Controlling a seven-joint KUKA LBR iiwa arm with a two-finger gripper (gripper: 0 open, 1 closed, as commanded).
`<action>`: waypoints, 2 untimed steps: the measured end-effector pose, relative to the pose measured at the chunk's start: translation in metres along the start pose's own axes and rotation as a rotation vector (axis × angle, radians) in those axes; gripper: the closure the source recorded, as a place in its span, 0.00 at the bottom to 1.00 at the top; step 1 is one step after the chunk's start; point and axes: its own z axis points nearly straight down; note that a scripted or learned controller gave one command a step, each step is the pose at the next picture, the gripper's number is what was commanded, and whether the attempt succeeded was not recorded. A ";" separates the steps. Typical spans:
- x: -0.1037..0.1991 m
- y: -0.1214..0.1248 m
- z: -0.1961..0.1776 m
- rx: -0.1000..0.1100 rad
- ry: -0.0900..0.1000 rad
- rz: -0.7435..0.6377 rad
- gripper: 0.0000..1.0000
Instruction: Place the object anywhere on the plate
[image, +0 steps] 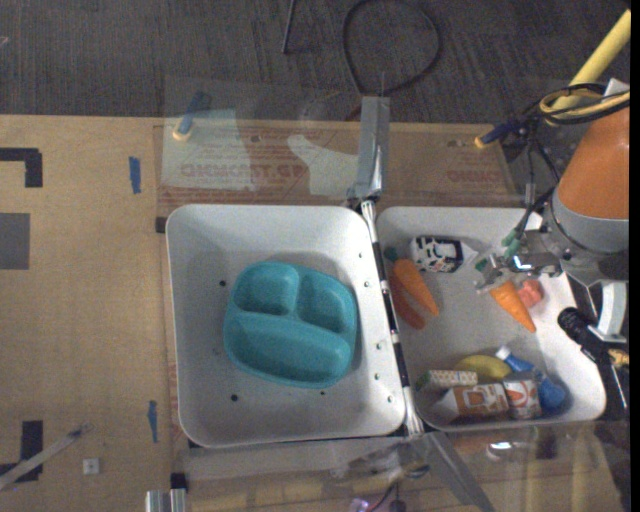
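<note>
1. Two white bins are sitting on the desk.
2. The left bin is holding one teal plate.
3. The right bin is holding two carrots; the pincer is pinching one carrot.

A tan bench bears two white bins side by side, with what seem blue tape marks.

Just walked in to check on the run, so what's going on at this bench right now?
The grey arm with the orange band reaches in from the right over the right white bin, its gripper just above a small orange toy carrot. Whether it has hold of the carrot can't be told. A larger orange carrot, a yellow toy banana and small cartons also lie there. The teal divided plate sits in the left white bin, nothing on it yet.
</note>
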 end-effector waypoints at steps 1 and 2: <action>0.000 0.001 -0.010 -0.003 -0.002 -0.002 1.00; 0.097 0.036 0.017 0.001 0.002 -0.130 1.00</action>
